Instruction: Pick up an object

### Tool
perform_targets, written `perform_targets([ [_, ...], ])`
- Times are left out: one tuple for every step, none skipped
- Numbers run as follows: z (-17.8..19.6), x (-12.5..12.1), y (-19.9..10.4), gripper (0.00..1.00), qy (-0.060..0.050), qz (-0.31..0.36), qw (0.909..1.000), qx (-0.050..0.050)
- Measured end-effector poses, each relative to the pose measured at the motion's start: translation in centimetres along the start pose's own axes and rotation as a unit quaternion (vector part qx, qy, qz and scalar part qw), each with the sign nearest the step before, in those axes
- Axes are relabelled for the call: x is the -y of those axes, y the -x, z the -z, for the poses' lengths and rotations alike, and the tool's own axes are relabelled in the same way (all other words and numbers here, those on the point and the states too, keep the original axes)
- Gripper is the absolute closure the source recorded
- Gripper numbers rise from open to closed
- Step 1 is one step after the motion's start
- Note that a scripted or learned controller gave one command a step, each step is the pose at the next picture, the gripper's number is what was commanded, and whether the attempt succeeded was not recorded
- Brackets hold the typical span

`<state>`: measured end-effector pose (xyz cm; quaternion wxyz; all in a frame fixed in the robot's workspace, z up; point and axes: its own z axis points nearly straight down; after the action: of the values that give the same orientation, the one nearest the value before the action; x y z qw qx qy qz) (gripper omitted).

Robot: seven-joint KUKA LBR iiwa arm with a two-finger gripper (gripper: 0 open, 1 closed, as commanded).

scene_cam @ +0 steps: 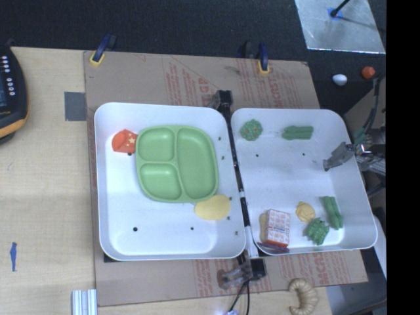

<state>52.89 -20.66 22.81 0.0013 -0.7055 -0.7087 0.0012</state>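
My gripper [335, 159] hangs at the right edge of the right bin [289, 176], with only its grey tip reaching in. Nothing shows between its fingers. In that bin lie a round green piece [251, 130], a long green piece [297, 133], a red and white box [277, 228], a small yellow piece [305, 211], a green stick [331, 212] and a green leafy piece [317, 230]. All of these lie apart from the gripper. The left bin [118, 222] holds a green divided plate [177, 163], a red toy [124, 141] and a yellow piece [212, 207].
Both bins rest on a cardboard sheet [197, 77] clamped at the back with blue and yellow clips [263, 61]. A black and orange controller [10, 97] lies at the far left. A tan curled object [304, 296] sits in front of the right bin.
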Motion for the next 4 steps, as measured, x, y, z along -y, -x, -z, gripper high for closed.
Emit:
perform_targets([
  [-14.4, 2.5, 0.4, 0.0, -0.005, 0.0, 1.0, -0.002],
  [-12.6, 2.2, 0.6, 1.0, -0.001, 0.001, 1.0, 0.0],
  [-1.6, 0.9, -2.9, 1.0, 0.005, 0.002, 1.0, 0.0],
  [-2.2, 1.1, -2.8, 0.0, 0.0, 0.0, 1.0, 0.0],
])
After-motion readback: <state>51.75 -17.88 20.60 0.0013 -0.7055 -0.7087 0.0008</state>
